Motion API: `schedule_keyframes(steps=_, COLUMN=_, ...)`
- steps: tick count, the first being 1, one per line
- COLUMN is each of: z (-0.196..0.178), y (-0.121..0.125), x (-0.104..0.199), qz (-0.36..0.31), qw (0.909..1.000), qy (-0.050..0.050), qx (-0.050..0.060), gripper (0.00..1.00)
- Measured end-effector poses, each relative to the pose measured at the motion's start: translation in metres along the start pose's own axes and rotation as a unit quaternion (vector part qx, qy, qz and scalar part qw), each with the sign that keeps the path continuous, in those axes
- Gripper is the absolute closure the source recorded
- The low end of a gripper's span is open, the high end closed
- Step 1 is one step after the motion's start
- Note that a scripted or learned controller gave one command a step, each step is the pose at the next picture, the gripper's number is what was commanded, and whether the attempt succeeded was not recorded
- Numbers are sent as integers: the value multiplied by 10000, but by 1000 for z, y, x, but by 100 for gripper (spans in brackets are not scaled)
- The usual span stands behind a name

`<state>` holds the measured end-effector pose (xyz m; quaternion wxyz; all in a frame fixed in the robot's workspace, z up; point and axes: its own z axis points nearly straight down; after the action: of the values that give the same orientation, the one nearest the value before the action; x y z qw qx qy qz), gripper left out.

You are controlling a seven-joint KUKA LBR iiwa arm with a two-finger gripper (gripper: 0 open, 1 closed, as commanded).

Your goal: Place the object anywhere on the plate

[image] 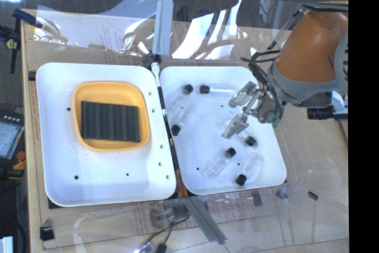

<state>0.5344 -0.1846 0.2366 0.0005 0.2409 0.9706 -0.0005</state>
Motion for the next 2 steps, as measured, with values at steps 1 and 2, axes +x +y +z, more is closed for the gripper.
schedule_keyframes(steps=1, z=0, y=0, x=0, qz=0, qw=10000, qy=0, qx=0, gripper=0)
schedule_keyframes(steps=2, z=-81, y=-10, x=-36, qz=-1209, qw=9927, qy=-18, qx=0, gripper=0)
